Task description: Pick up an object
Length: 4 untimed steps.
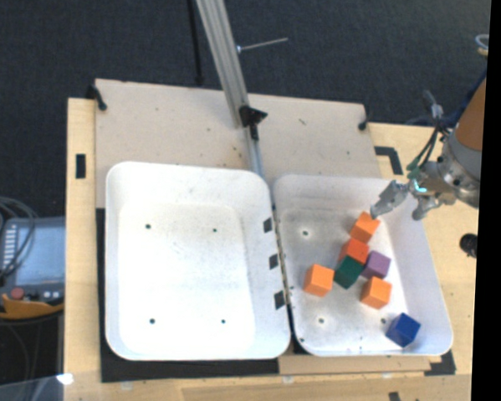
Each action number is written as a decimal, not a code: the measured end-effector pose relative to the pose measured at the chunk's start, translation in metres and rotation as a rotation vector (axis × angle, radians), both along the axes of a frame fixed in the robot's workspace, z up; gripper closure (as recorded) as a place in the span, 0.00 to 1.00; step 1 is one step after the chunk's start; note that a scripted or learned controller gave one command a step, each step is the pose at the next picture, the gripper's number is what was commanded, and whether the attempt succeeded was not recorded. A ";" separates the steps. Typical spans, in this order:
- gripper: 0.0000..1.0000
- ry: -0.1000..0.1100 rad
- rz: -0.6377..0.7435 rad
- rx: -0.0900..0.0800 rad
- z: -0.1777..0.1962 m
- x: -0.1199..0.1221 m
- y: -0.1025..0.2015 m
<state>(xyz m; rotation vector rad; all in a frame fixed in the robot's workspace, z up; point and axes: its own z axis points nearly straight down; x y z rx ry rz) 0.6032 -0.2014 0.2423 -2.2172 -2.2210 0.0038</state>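
The gripper [406, 201] hangs above the far right part of the right bin [317, 199], and the arm [467, 136] enters from the right edge. Its two grey fingers [389, 198] stand wide apart, and nothing is between them. One finger points down-left and its tip is just beside the highest orange cube [365, 227]; whether it touches the cube is not clear.

All the blocks lie in the right bin. Taking the green cube [348, 273] as landmark: the second orange cube [356, 250] sits directly behind it and touches it, and the highest orange cube is further behind that one, close to the gripper. A purple cube [378, 264] is just to the right of the green cube. Another orange cube [375, 293] lies to the right and a little nearer the camera, just below the purple one. One more orange cube [318, 279] lies just to the left of the green cube. A blue cube [404, 328] is apart from the group, to the right and nearer the front rim of the bin.

The left bin [115, 230] lies well to the left of the green cube, beside the right bin. A metal rail [229, 56] rises behind the two bins, starting near the place where they meet.
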 end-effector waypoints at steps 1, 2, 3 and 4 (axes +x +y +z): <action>0.00 -0.005 0.002 -0.003 0.003 0.001 0.000; 0.00 0.000 -0.002 -0.002 -0.058 -0.005 -0.002; 0.00 -0.009 -0.005 -0.001 -0.109 0.004 -0.009; 0.00 -0.008 -0.003 -0.004 -0.145 0.006 -0.010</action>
